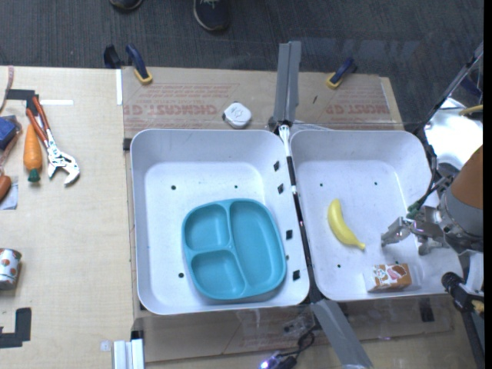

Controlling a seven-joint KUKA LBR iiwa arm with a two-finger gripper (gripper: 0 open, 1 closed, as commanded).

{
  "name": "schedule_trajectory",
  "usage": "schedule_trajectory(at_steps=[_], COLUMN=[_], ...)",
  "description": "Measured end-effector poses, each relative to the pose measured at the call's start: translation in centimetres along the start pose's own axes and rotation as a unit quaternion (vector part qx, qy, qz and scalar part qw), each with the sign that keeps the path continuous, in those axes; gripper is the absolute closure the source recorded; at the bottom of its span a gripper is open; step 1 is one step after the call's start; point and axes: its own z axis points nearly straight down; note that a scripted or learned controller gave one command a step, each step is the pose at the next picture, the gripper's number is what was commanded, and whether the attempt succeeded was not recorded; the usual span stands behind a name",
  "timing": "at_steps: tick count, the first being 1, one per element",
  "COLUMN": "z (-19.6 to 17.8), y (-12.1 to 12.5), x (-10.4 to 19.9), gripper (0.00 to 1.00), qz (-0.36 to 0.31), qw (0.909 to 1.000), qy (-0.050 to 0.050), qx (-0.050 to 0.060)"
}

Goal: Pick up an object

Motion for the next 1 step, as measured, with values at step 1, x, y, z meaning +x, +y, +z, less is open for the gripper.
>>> schedule_trajectory(at_steps=[1], z=[-8.48], y=[4.89], x=[0.89], gripper=[0.0], qz=[0.105], qw=[0.9945], qy=[-0.009], qx=[-0.002])
